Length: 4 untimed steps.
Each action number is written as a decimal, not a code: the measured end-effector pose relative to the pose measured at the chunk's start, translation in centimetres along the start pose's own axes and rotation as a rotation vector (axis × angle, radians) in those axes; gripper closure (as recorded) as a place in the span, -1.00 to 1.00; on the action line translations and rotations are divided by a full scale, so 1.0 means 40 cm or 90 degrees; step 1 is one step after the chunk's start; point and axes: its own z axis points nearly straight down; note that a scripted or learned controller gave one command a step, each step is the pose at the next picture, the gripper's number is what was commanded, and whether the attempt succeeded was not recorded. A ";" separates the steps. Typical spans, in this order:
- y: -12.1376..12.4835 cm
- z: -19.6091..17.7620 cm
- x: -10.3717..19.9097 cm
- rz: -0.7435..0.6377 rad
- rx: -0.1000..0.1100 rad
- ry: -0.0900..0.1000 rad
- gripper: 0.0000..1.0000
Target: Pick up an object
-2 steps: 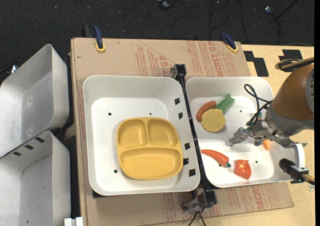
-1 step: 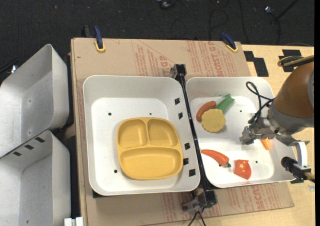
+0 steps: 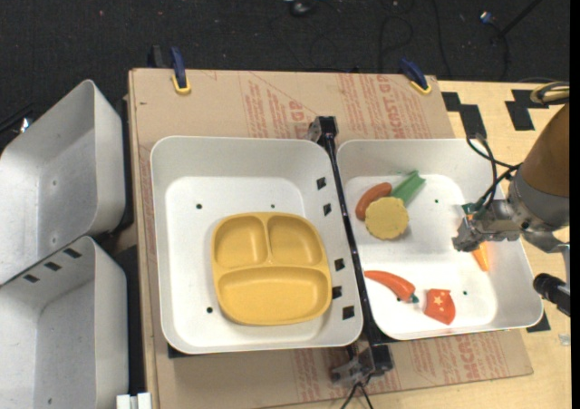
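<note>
A small orange carrot-like piece point(image 3: 482, 258) lies near the three o'clock wall of the right-hand shallow white bin point(image 3: 513, 307), directly under the grey two-finger gripper point(image 3: 471, 240), seemingly touching it; how far its claw is spread cannot be told. Toward nine o'clock sit a round yellow disc point(image 3: 387, 218), a red-orange sausage shape point(image 3: 371, 199) and a green stick point(image 3: 409, 185). At six o'clock lie a red chilli point(image 3: 390, 283) and a red strawberry-like chunk point(image 3: 439, 306). The left white bin point(image 3: 172, 217) holds a yellow divided plastic plate point(image 3: 270, 267).

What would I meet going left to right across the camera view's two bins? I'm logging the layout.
Yellow divided tray → orange sausage → yellow round piece → red wedge → claw by the right bin's wall.
</note>
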 end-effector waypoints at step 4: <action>0.023 -0.132 0.414 -0.007 0.003 0.003 1.00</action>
